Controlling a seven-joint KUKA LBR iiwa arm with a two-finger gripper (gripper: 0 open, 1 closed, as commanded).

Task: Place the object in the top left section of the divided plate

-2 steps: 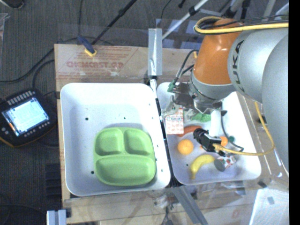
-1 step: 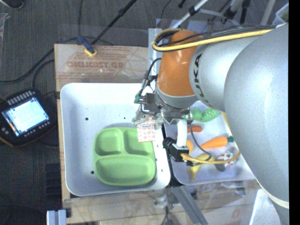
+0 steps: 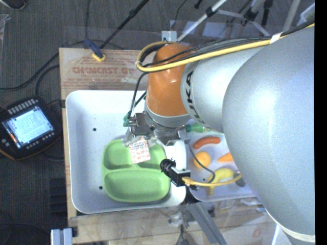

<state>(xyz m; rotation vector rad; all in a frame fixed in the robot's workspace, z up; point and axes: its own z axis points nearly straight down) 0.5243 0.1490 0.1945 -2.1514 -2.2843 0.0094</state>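
the arm [image 3: 245, 111] reaches in from the right of the frame and covers much of the right bin [image 3: 214, 190]. its wrist hangs over the left bin [image 3: 82, 137], above the upper right part of the green plate [image 3: 134, 176]. the gripper [image 3: 139, 146] sits low over that plate, roughly at the ridge between its upper sections. whether it is spread, pressed together or pinching something cannot be told, since the wrist hides it from above.

no object is seen lying in the plate's upper left section [image 3: 116, 154], so the placing looks not yet done. the likely objects, orange and yellow pieces [image 3: 207, 143], lie in the right bin, just right of the gripper. which one is meant cannot be told.
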